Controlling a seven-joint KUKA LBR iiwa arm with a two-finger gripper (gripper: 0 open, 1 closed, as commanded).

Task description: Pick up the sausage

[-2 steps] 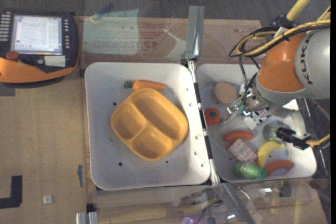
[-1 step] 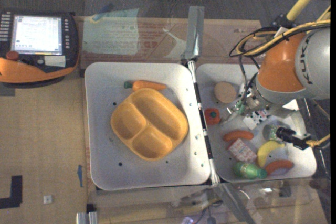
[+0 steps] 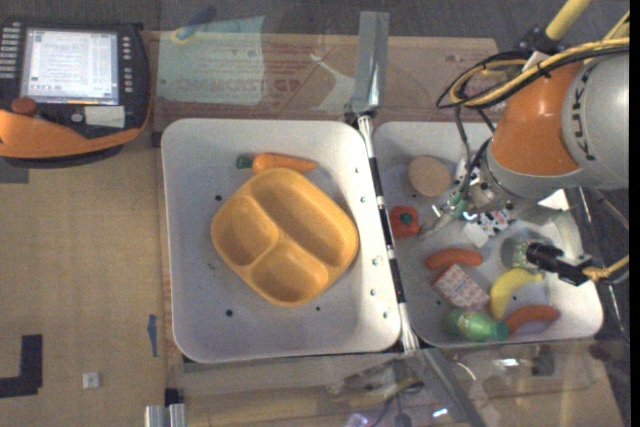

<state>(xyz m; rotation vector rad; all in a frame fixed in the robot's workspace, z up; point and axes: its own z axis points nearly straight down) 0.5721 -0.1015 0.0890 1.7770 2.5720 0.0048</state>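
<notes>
Here, seen from the fixed camera above the bench, the KUKA arm point(image 3: 560, 130) reaches in from the right of the frame and hangs over the right bin point(image 3: 590, 315), its orange band filling the upper right. The gripper point(image 3: 478, 203) sits low over the upper middle of that bin, among cables and a tangle of small parts; whether it is apart or together cannot be told from this angle, and nothing is visibly held.

The sausage point(image 3: 452, 259), a reddish-orange link, lies flat on the bin floor just below and left of the gripper, apart from it. It rests just above a pink patterned block point(image 3: 461, 287), probably because the bin's contents have been scattered loosely to give the program a cluttered pick. A second reddish link point(image 3: 532, 317) lies at the lower right of the bin, beside a banana point(image 3: 512, 287) and a green toy point(image 3: 478, 324). A tomato-like red piece point(image 3: 404, 220) sits by the bin's left wall, and a tan round piece point(image 3: 429, 176) lies toward the upper left corner.

The left bin point(image 3: 190, 245) holds a yellow divided tray point(image 3: 285, 235), tilted diagonally, with a carrot point(image 3: 280, 162) just beyond its upper edge. A teach pendant point(image 3: 70, 90) rests at the upper left of the frame.

Judging from this, the pick is not yet made; the gripper likely needs to shift down-frame.
</notes>
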